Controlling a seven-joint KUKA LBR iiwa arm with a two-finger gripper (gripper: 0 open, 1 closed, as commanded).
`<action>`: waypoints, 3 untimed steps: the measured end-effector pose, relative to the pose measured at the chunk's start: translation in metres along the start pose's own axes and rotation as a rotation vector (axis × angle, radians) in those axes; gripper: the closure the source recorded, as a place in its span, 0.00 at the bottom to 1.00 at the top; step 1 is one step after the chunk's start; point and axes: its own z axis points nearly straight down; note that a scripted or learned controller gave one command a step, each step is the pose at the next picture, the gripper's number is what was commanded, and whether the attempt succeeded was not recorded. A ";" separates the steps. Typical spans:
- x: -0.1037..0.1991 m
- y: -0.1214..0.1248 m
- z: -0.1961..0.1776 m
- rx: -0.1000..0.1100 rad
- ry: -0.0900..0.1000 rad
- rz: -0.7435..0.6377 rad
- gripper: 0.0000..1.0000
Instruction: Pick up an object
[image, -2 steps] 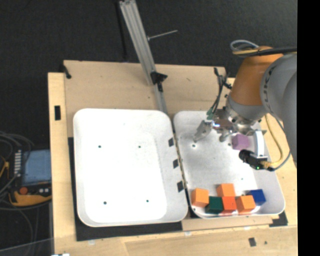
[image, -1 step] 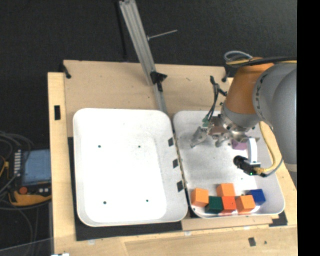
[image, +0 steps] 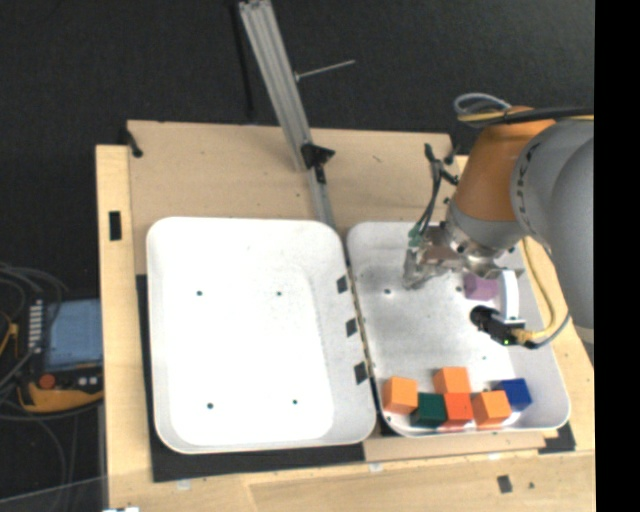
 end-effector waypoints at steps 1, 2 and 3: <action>0.004 -0.001 -0.064 -0.003 0.000 -0.011 1.00; 0.003 0.001 -0.092 0.000 0.000 -0.012 1.00; 0.055 -0.016 -0.101 0.003 0.002 -0.017 1.00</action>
